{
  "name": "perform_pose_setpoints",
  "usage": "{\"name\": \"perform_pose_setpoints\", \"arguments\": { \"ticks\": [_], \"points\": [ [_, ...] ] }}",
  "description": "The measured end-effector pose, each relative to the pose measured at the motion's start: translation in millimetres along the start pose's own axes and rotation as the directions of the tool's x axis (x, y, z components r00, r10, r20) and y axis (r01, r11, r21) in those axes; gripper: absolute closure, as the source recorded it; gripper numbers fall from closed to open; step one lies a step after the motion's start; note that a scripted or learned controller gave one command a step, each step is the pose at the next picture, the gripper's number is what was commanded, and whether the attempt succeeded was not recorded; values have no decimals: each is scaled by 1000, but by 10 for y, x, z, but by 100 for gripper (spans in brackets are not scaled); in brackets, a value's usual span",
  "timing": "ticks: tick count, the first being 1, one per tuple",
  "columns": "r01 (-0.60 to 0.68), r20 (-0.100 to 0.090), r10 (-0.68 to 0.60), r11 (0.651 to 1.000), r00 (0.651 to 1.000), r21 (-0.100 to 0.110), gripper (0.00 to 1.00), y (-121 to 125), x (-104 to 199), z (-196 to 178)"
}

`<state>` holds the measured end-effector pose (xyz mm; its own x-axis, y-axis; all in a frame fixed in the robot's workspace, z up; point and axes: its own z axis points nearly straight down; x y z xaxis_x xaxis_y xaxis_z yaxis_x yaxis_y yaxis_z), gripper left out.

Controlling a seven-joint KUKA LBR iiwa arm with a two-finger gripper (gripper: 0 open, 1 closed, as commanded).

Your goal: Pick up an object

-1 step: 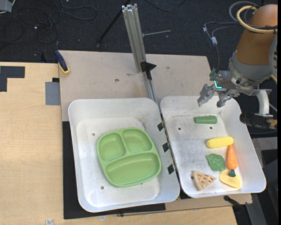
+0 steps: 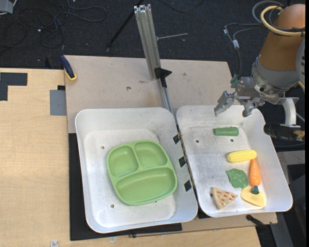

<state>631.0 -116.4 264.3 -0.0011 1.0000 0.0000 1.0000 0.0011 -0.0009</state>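
Observation:
My gripper [image 2: 233, 106] hangs open above the far edge of the right bin [image 2: 201, 153], its two fingers spread apart with nothing between them. Just below it, near the bin's back, lies a flat green bean-like piece [image 2: 225, 131]. Further forward in the same bin sit a yellow corn cob [image 2: 241, 156], an orange carrot [image 2: 254, 173], a green leaf [image 2: 237, 178], a pizza slice [image 2: 223, 197] and a yellow cheese wedge [image 2: 253, 196].
The left bin [image 2: 92, 133] holds a green divided plate [image 2: 141, 172]. A metal post [image 2: 149, 40] rises behind the seam between the bins. Black clips [image 2: 181, 161] line the seam. Wooden benchtop lies to the left.

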Motion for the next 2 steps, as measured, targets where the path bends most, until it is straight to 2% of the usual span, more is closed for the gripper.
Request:
{"name": "perform_pose_setpoints", "arguments": {
  "ticks": [1,2],
  "points": [
    [0,-1,0,1000,1000,7,0,2,70,625],
    [-1,0,1,1000,1000,6,0,17,13,1086]
  ]
}}
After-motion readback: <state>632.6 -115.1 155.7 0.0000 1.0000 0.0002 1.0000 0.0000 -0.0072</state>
